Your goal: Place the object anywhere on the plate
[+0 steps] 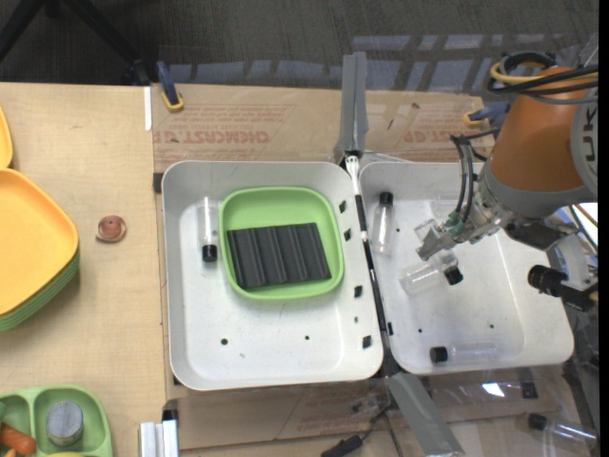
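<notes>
A green square plate (327, 215) lies in the left bin (190, 341). A dark grey ribbed slab (282, 254) rests flat on the plate, covering most of its floor. My gripper (434, 241) hangs over the middle of the right bin (533, 346), well to the right of the plate. Just below the gripper lies a clear tube with a black cap (428, 276); I cannot tell whether the gripper touches it.
Another clear capped tube (207, 228) lies left of the plate in the left bin. The right bin holds two more tubes, one (383, 219) by its left wall and one (464, 353) near its front. Yellow plates (33, 246) sit on the bench at the left.
</notes>
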Robot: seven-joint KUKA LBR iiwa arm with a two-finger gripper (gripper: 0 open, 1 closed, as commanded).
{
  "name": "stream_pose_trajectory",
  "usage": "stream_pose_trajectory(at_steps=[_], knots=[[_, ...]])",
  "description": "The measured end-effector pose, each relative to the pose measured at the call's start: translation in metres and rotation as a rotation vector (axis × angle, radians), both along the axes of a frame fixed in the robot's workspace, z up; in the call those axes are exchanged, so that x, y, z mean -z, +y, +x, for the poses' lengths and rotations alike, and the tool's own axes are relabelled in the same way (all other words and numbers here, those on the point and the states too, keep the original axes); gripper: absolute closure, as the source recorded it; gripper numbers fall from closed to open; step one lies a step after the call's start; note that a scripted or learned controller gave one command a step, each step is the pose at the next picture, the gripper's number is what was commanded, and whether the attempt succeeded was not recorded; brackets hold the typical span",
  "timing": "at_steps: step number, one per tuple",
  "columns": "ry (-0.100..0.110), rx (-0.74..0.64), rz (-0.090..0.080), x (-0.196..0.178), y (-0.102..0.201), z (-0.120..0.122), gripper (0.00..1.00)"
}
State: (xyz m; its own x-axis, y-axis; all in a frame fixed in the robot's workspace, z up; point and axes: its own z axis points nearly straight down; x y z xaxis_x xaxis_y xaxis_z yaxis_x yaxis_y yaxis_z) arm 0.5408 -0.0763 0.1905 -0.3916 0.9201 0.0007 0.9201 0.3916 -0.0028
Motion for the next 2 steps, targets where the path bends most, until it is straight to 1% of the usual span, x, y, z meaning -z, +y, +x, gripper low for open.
stream_pose_trajectory(at_steps=[1, 2], knots=[[0.000, -0.093, 0.000, 0.000, 0.033, -0.006, 1.00], [-0.002, -0.180, 0.000, 0.000, 0.066, 0.011, 1.00]])
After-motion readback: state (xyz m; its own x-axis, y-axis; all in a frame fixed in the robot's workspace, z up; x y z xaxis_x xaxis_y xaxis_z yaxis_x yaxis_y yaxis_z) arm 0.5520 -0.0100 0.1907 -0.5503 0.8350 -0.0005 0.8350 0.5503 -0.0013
